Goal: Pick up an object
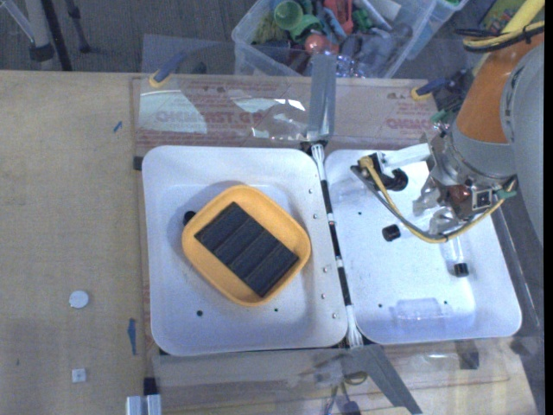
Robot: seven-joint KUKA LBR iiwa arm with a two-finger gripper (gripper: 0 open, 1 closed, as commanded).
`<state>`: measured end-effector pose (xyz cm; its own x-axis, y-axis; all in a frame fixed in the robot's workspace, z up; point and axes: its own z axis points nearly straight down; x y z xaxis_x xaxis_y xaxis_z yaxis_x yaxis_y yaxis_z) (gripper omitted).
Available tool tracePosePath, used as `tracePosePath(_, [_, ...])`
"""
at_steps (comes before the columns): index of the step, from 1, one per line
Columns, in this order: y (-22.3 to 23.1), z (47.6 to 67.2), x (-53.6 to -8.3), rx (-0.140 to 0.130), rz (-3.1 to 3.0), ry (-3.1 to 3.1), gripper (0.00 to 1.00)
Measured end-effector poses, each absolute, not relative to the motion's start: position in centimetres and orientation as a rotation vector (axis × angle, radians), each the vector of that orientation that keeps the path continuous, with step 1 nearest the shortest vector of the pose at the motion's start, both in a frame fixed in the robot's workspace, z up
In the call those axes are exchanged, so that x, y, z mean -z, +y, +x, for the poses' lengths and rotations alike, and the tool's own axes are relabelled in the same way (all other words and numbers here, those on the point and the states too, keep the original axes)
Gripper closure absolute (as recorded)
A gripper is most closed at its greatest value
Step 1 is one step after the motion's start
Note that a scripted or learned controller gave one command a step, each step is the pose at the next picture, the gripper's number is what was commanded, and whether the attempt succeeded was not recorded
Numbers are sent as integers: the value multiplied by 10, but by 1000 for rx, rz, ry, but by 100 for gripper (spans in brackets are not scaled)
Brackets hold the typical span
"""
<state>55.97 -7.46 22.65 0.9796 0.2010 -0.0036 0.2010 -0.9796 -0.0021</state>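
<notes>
1. Two white bins sit side by side on the tabletop (pixel 60 197): the left bin (pixel 164 301) and the right bin (pixel 484 305), their inner rims touching along a central seam.
2. In the left bin lies a yellow tray-like object (pixel 207 271) with rounded corners, turned at an angle to the bin walls. Its top carries a dark panel (pixel 245 247) split into three strips.
3. A small black piece (pixel 189 216) peeks out from under the yellow object's upper-left edge.
4. The arm (pixel 497 102), grey with an orange band, reaches in from the right and hangs over the upper right part of the right bin.
5. The claw (pixel 449 227) points down toward the bin floor; whether it is spread or pressed together cannot be told, as cables and wrist hardware crowd it. Nothing is visibly pinched.
6. A yellow-and-black cable (pixel 393 204) loops from the wrist across the right bin's upper half.
7. A small black item (pixel 390 231) lies on the right bin's floor, left of the claw; another small dark item (pixel 460 269) lies just below the claw.
8. A clear tote of coloured toys (pixel 346 15) stands beyond the bins.
9. A small pale disc (pixel 79 299) rests on the tabletop, well left of the bins.
</notes>
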Motion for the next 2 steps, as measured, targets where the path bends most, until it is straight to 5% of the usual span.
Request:
tracePosePath(1, [-137, 572, -370, -3, -3113, -422, 100])
tracePosePath(2, [-169, 577, -244, -7, -3101, -487, 100])
